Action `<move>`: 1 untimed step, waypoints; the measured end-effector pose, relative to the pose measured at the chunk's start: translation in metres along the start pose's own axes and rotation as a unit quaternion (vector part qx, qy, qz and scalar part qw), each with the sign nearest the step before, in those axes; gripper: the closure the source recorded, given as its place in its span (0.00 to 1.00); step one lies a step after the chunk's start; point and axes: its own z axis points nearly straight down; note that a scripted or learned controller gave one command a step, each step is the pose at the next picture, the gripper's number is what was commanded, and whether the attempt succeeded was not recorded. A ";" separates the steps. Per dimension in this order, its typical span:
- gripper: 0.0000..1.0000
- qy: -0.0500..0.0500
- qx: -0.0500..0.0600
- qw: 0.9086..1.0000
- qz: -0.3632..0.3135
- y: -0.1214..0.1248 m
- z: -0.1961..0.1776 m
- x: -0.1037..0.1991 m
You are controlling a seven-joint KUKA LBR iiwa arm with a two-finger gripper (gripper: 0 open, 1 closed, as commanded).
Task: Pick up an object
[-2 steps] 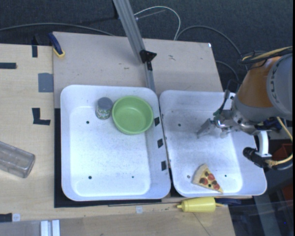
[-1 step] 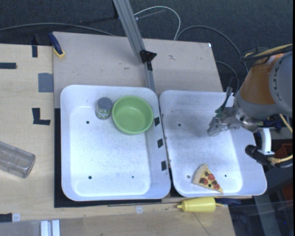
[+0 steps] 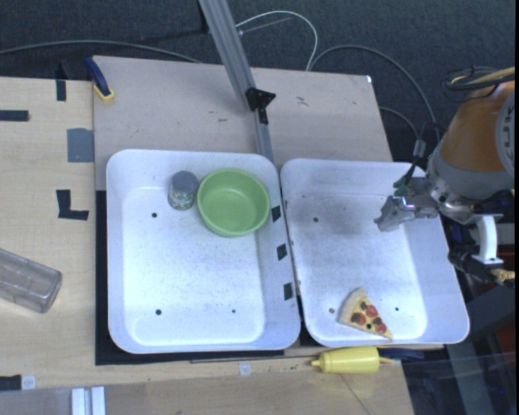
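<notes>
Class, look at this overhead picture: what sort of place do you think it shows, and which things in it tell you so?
Most likely a robotics lab test bench, not a kitchen. A robot arm reaches over two shallow white bins, which hold props: a toy pizza slice, a green bowl and a small can. Loose cables trail across the floor behind.

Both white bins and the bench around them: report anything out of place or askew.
A yellow plastic squeeze bottle lies on its side on the bench, outside the right white bin, against its front rim. A clear plastic container lies tipped at the bench's left. Within the bins, nothing looks spilled or damaged.
</notes>
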 end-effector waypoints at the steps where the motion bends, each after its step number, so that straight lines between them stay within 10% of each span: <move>1: 1.00 0.000 -0.001 1.000 -0.001 0.005 -0.056 0.010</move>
